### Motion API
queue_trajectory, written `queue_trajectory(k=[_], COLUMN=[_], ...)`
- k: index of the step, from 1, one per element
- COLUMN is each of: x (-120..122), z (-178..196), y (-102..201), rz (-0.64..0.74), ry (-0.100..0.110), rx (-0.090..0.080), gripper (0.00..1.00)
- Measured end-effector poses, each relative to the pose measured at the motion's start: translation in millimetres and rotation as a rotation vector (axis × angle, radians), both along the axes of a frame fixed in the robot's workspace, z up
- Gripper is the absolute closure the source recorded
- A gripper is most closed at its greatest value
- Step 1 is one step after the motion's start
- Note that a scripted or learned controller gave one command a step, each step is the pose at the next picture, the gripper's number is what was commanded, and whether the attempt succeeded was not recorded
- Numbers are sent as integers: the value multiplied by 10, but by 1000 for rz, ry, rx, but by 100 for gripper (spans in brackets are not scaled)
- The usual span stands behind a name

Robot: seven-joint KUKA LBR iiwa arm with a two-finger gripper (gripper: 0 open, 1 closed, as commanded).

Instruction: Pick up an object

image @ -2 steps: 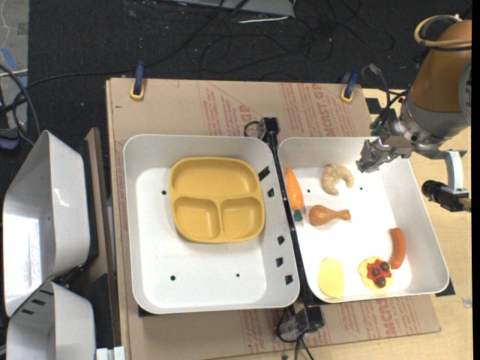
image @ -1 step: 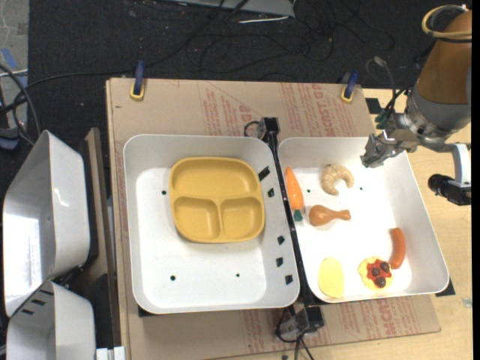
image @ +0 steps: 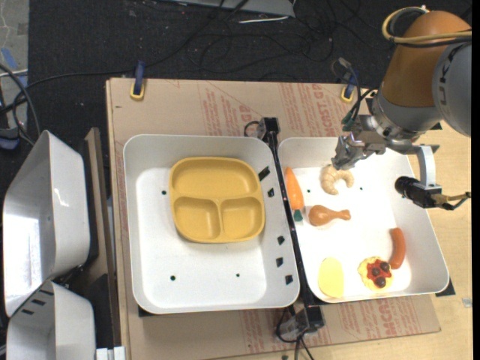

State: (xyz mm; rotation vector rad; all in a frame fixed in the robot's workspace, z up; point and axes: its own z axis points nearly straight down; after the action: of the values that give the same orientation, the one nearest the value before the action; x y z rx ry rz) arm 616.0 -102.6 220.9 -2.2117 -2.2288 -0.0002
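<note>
Right white bin (image: 429, 235): end effector (image: 346, 156) poised above shrimp (image: 335, 178).

We look from one fixed camera, high above the tabletop (image: 225, 100), tilted downward; both white bins (image: 142, 223) sit near the middle, and the arm (image: 420, 58) enters right of them.

A pale curled shrimp (image: 335, 178) lies flat at the right bin's (image: 427, 235) upper left, beside a carrot (image: 295, 190).

We note: bins (image: 150, 276) white; tray (image: 217, 199) mustard yellow; carrot (image: 294, 190) orange; drumstick (image: 328, 215) tan; sausage (image: 397, 247) red-orange; shrimp (image: 336, 178) pale cream; arm (image: 424, 58) grey w/ orange band.
</note>
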Motion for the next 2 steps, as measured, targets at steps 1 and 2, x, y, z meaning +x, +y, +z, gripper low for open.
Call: queue_trajectory(k=[1,2], x=[88,164], z=[127,16], y=[559,1107], rz=[1,1], ry=[-4,-2], rx=[0,0], gripper=[100,100])
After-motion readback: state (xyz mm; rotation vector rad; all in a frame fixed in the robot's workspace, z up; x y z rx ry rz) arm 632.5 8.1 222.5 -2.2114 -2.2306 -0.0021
